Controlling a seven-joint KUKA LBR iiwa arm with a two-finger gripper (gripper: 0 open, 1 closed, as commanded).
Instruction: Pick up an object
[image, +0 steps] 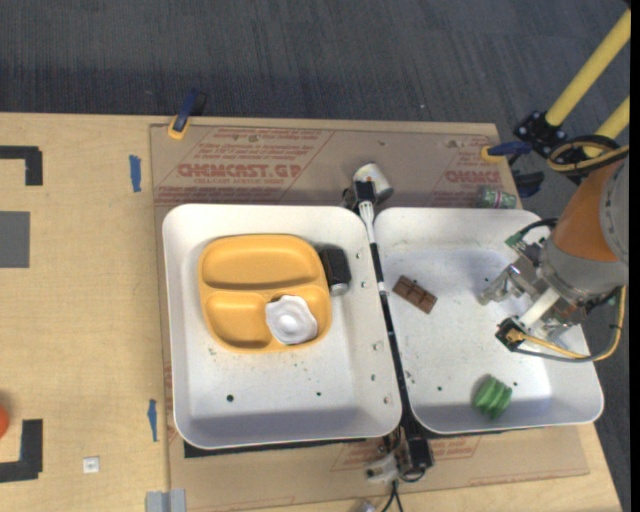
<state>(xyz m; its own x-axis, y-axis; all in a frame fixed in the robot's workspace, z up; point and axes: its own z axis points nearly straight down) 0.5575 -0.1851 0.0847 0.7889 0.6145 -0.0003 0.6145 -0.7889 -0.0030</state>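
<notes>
In the right bin (450, 395), a brown ridged bar (414, 294) lies near the left wall and a green round object (492, 396) sits near the front edge. The left bin (200, 400) holds a yellow divided plate (255, 285) with a white crumpled piece (291, 320) on its lower right compartment. A black block (335, 268) rests against the plate's right side. My gripper (500, 288) hangs over the right part of the right bin, right of the brown bar and above the green object, touching neither.
The grey arm with its orange band (590, 235) comes in over the right bin's far right corner. A small green-labelled item (497, 198) lies on the cardboard behind the right bin. A white-and-black fitting (369, 182) sits at the top of the divider between the bins.
</notes>
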